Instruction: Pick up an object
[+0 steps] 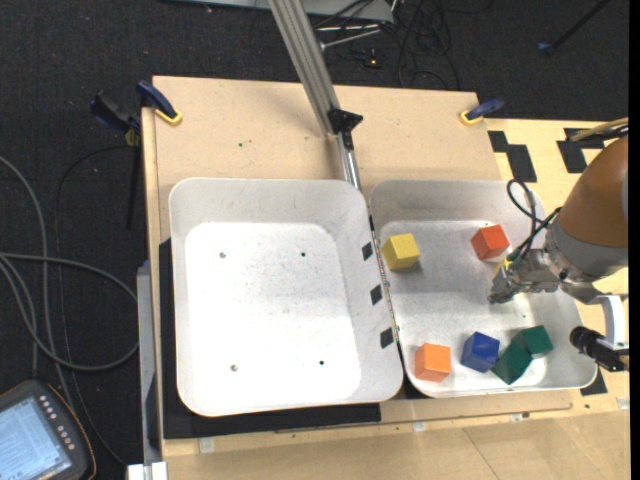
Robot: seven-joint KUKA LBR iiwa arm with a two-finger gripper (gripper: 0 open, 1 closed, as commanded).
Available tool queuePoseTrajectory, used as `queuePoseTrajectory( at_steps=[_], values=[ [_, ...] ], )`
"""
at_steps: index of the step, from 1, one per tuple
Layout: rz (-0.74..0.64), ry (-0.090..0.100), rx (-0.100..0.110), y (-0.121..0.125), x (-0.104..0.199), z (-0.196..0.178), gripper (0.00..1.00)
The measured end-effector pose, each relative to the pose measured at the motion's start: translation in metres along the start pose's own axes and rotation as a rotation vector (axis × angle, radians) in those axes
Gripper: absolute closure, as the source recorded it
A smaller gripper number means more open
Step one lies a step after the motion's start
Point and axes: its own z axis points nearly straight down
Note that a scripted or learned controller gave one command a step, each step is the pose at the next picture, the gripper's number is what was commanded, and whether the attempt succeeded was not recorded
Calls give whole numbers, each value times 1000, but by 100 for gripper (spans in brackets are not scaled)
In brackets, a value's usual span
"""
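A pale wooden tabletop [260,128] sits on dark carpet strewn with cables, carrying two shallow white bins side by side. Nearest the camera, along the right bin's [440,208] front edge, lie an orange cube [433,361], a blue cube [481,351] and two dark green blocks [522,354] that touch each other. Just beyond them, the hand [503,288] hangs low over the bin floor at the right side; whether its fingers are wide or narrow cannot be told, and nothing shows between them. Farther back rest a yellow cube [402,251] and a red-orange cube [489,241], the latter near the hand. The left bin [270,298] lies alongside.
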Motion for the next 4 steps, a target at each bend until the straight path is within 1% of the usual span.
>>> queuePoseTrajectory(
  at_steps=[2,3,4],
  values=[
    [-3,-1,-5,21,7,-113,100],
    [-3,-1,-4,23,7,-149,100],
    [-8,3,2,24,63,-144,100]
  ],
)
